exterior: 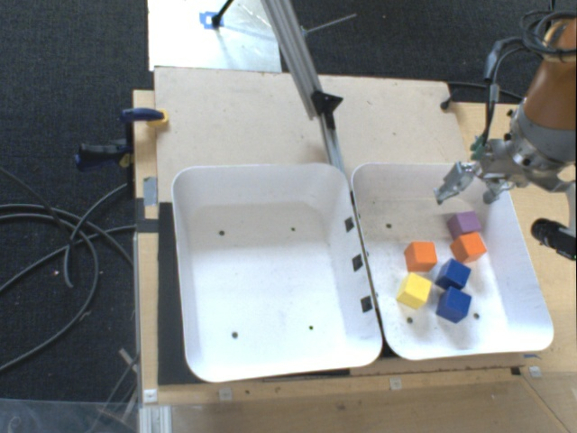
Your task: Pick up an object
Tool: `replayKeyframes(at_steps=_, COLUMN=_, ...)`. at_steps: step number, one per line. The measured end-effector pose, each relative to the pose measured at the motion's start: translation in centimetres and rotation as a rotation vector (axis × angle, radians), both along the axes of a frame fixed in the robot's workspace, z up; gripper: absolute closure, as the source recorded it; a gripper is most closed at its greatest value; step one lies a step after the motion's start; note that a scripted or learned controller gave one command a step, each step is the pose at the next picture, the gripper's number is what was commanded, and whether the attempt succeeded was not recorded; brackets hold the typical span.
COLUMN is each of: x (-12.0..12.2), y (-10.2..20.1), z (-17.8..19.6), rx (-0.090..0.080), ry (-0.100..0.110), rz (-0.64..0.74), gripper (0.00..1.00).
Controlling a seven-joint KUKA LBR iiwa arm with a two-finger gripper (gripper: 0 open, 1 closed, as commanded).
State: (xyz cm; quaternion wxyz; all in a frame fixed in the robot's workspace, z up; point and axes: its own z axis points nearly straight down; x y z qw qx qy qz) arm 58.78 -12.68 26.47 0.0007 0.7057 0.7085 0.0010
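Several small cubes lie in the right bin (532, 323): a purple one (465, 223), two orange ones (468, 246) (420, 256), a yellow one (415, 290) and two blue ones (453, 273) (453, 304). My gripper (472, 186) hangs over the far part of the right bin, just above and behind the purple cube. Its fingers (451, 186) are spread apart with nothing between them. The arm comes in from the right edge.
The left bin (194, 242) stands beside the right one, with a black-marked wall between them. A slanted metal pole (297, 52) crosses the bench behind the bins. Cables lie on the dark floor at the left.
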Motion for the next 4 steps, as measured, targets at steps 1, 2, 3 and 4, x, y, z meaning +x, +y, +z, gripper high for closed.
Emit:
replayKeyframes(at_steps=1, x=-3.5, y=1.5, z=-17.8, rx=0.0, ry=0.006, rz=-0.002, gripper=0.0)
replayKeyframes(at_steps=2, x=-3.3, y=1.4, z=-16.4, rx=0.0, ry=-0.001, rz=0.0, gripper=1.0)
replayKeyframes(at_steps=3, x=-2.8, y=11.2, z=-7.0, rx=0.003, ry=-0.006, rz=0.011, gripper=1.0)
replayKeyframes(at_steps=4, x=-3.4, y=17.8, z=-4.0, rx=0.003, ry=-0.002, rz=0.01, gripper=1.0)
